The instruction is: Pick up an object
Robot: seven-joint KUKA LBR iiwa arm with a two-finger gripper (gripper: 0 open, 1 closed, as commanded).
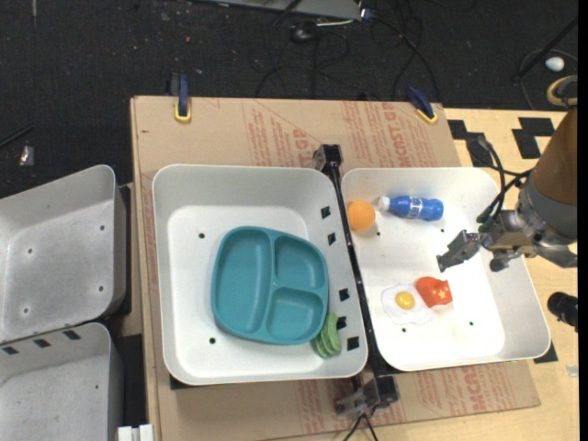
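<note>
The right bin point(514, 338) holds an orange ball point(361, 215), a blue bottle point(412, 208) lying on its side, a toy fried egg point(404, 300) and a red piece point(435, 291) touching the egg. My gripper point(474, 257) hangs over the bin's right half, right of the red piece and below the bottle. It is open, with nothing between its fingers. The grey arm with its orange band point(557, 168) comes in from the right edge.
The left bin point(184, 200) carries a teal divided plate point(270, 284) and a small green object point(327, 337) at the plate's lower right. A black divider point(347, 246) runs between the bins. Loose white trays point(55, 246) lie off the bench at left.
</note>
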